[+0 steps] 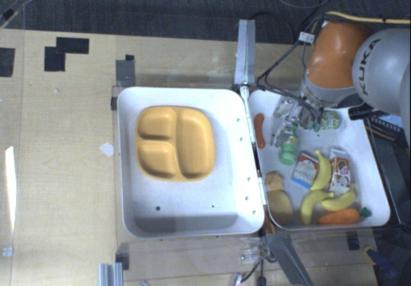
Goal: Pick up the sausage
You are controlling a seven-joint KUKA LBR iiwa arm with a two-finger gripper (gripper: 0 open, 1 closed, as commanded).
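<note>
the sausage, small, light and likely slick, lies along the right bin's left wall; pinch mid-length; the gripper hangs beside it, its state unclear.

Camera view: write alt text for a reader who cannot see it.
The hand hangs over the right bin, just right of the sausage lying by the bin's left wall, beside bananas, a carrot and cartons. A yellow divided tray sits in the left bin.

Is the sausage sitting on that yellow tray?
No, the sausage lies in the right bin, against its left wall; the yellow tray sits in the left bin.
</note>
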